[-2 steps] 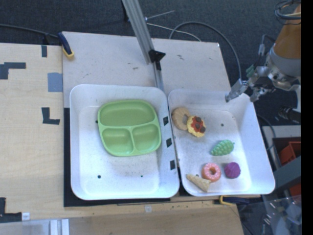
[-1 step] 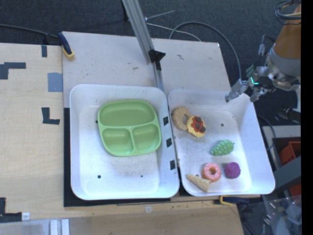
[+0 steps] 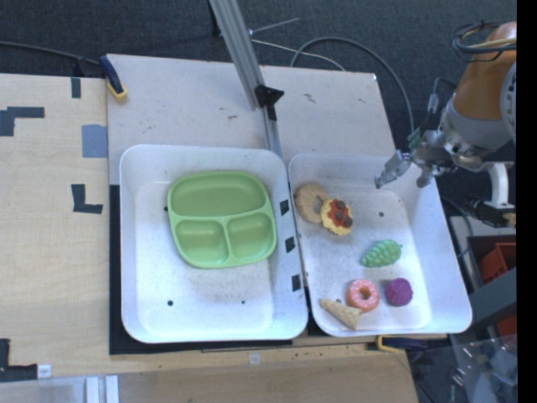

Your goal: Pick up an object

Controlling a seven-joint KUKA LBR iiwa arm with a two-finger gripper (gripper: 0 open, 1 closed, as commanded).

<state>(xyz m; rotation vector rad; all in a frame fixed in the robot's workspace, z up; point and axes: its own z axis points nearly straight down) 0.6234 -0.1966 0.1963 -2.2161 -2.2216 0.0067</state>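
Grey two-finger claw (image 3: 409, 173) open, holding nothing, over right white bin's (image 3: 443, 250) top corner | green bumpy toy (image 3: 381, 253), pink donut (image 3: 362, 293), purple ball (image 3: 398, 291) lying in that bin

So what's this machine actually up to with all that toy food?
A robot arm reaches in from the right, and its gripper hangs open over the upper right corner of the right bin, holding nothing. In that bin lie a cookie, a small pizza slice, a green bumpy piece, a pink donut, a purple piece and a tan wedge. The left bin holds a green divided plate. Nothing is picked up yet.
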